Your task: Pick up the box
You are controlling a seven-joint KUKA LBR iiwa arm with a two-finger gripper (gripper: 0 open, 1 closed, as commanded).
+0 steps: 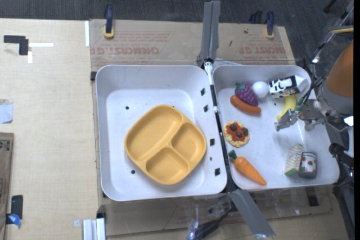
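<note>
On the left we have the left bin (107, 121), holding a yellow divided plate (165, 144) near its middle. Crossing the divider into the right bin (264, 185), we find a small pizza toy (237, 134) toward nine o'clock, a carrot (247, 170) at about seven, and a hot dog (246, 105) with purple grapes (246, 93) at eleven. A white ball (260, 88) sits at twelve, touching the grapes.

The box (283, 86), white with black patches, lies at about one o'clock, against the bin's back corner, with a banana (288, 105) just beside it on the near side. A can (307, 164) and a pale wrapped item (293, 159) rest together at five o'clock.

The gripper (292, 116) hangs at three o'clock, near the banana; we cannot tell how its jaws stand.

To do this well, we judge the gripper should shift toward one o'clock, center over the box, align across its narrow side, and descend clear of the banana, the ball and the bin wall before closing.
</note>
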